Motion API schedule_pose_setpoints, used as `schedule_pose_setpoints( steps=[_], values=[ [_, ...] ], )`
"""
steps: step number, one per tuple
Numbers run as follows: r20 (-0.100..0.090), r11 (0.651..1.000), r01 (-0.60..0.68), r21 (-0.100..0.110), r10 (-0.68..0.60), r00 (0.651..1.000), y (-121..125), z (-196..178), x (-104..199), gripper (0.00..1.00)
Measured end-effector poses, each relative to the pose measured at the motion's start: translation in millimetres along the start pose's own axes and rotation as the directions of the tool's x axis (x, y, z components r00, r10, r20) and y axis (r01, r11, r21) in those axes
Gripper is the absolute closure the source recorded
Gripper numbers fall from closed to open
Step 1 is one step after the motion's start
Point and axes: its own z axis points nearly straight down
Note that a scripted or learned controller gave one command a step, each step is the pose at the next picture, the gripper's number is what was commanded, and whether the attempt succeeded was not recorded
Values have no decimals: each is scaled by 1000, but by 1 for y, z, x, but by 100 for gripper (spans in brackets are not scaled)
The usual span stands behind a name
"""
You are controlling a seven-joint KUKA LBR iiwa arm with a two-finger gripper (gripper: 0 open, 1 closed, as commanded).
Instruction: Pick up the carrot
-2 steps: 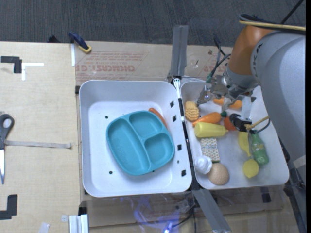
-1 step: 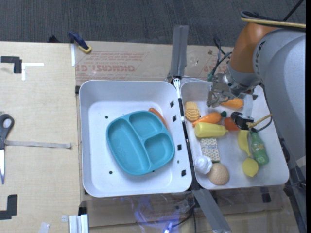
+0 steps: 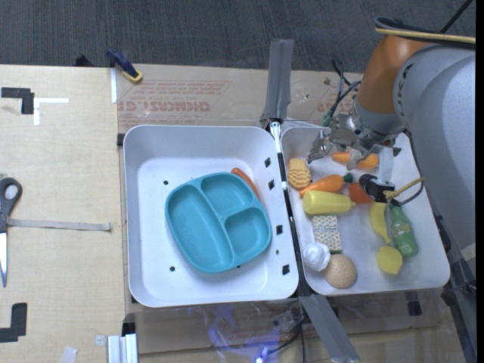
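Orange, tapered, green at one end: there's the carrot (image 3: 325, 184), lying in the right bin (image 3: 431, 274), upper-left part, pointing roughly toward the divider btw the two bins. It's just beside a ribbed yellow corn-like piece (image 3: 299, 174) on its left, and touching or nearly touching the yellow pepper-ish item (image 3: 327, 201) right below it.

Gripper (image 3: 331, 144) hangs over the back of the right bin, above & slightly right of the carrot, near it but apart. Nothing visibly in its grasp. Open or closed? Can't tell from this angle, too much cable and shadow around it. Grey arm w/ orange band (image 3: 382, 66) comes in from the right.

Two small orange bits (image 3: 355, 158) sit just under the wrist. Further down the bin: a green bottle (image 3: 401, 233), a lemon-yellow round thing (image 3: 389, 259), a speckled sponge-like block (image 3: 326, 231), a tan egg shape (image 3: 340, 271).

Left bin (image 3: 140, 278): blue divided plate (image 3: 219, 221) lying at a tilt in the middle, w/ an orange strip (image 3: 243, 178) poking out at its back edge. Scissors (image 3: 6, 203) lie on the bench far left.
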Motion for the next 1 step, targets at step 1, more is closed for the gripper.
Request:
schedule_pose_setpoints(
  steps=[1],
  values=[
    [-3, 994, 107, 3, -107, 994, -15, 11, -34, 0]
  ],
)
